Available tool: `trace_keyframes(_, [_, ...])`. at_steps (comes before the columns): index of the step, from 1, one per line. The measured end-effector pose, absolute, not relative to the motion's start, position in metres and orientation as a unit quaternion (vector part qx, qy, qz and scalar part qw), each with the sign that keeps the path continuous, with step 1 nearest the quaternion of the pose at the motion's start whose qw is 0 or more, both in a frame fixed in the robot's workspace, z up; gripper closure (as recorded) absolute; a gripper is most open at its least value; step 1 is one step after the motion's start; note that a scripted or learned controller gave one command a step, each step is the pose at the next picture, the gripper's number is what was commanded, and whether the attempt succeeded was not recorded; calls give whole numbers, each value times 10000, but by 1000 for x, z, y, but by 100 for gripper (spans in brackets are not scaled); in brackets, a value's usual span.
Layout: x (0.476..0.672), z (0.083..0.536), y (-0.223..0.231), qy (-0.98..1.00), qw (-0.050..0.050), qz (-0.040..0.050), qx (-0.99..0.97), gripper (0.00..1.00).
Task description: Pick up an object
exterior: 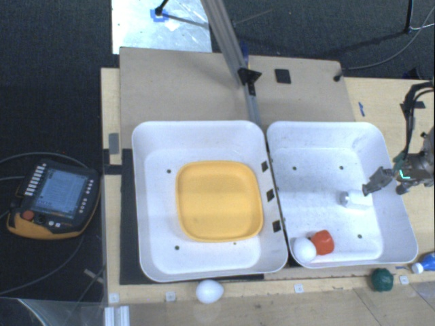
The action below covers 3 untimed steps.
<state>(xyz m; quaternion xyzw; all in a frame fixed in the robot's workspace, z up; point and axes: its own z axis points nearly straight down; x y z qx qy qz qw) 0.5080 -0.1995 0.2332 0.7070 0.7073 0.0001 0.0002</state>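
In the right bin (326, 141) a small silvery-white object (345, 198) lies right of the middle. Near the front wall, a red block (323, 242) sits against a white ball (304, 250). My gripper (376, 182) reaches in over the bin's right wall and hangs just up and right of the silvery object, with a small gap between them. It is dark and small in this view. A yellow square plate (219, 200) lies in the middle of the left bin (153, 148).
Outside the bins, on the bench's front strip, lie a white egg shape (209, 291), a dark green ball (382, 280) and a blue-and-white item (423, 265). A teach pendant (51, 197) rests on the floor at left. A metal pole (228, 36) slants in from the back.
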Motion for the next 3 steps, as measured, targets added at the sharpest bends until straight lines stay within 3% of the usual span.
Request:
trace_keyframes(1, [508, 233, -199, 7073, 2, 1, 7070, 0])
trace_keyframes(3, [513, 132, -199, 7071, -16, -9, 7071, 0])
